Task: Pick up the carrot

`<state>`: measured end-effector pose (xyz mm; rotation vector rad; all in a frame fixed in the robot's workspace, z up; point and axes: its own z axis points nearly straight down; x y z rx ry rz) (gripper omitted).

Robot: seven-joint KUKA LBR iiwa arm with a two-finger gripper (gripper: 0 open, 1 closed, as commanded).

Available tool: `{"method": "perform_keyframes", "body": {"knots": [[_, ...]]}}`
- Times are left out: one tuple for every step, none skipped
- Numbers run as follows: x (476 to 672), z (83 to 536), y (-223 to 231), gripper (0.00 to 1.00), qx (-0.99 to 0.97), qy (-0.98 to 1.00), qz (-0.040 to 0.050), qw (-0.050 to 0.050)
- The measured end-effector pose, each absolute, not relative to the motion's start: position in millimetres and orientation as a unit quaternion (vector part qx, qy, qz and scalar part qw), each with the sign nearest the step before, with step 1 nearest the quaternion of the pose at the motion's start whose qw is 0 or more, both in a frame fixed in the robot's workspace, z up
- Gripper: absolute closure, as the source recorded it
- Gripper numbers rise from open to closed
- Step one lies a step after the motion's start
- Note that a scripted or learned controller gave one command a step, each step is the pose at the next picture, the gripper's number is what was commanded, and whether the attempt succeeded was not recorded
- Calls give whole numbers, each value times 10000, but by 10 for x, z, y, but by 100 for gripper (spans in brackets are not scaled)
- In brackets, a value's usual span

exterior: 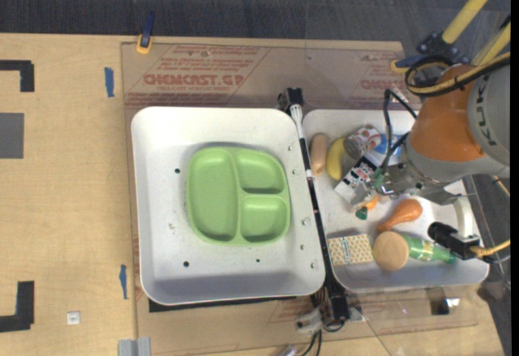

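Carrot point(401, 213) lies unlifted in right bin point(389, 280); hand point(381, 181) just beside it, grip state unreadable; pick remains.

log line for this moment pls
gripper over right bin | carrot lying beside it, not gripped | green plate in left bin

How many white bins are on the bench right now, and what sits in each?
2. The left bin holds a green divided plate. The right bin holds the carrot and other small items, with the arm over it; more may be hidden beneath the arm.
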<state>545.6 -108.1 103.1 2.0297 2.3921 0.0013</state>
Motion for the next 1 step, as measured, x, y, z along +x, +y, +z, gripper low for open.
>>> {"method": "perform_keyframes", "body": {"knots": [[5851, 1891, -474, 100, 6780, 7351, 42, 27]]}}
